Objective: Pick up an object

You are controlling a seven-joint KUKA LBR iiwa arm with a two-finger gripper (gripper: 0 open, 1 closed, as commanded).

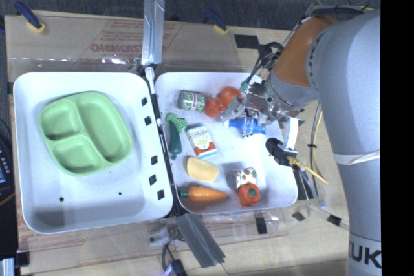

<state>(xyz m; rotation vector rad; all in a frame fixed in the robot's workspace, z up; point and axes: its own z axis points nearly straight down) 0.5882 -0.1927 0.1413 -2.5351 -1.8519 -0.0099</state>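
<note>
My gripper (244,114) is low over the back right part of the right bin (284,187). Directly under it lies a blue object (251,127), partly hidden by the gripper. A red-orange object (218,103) lies just left of the gripper, touching or nearly touching it. Nothing shows as lifted off the bin floor.
Also in the right bin are a green can (191,101), a dark green vegetable (174,134), a small carton (201,141), a yellow wedge (202,170), a carrot (204,194), a small tin (246,176) and a red pepper (250,194). The left bin (39,203) holds a green divided plate (85,131).
</note>
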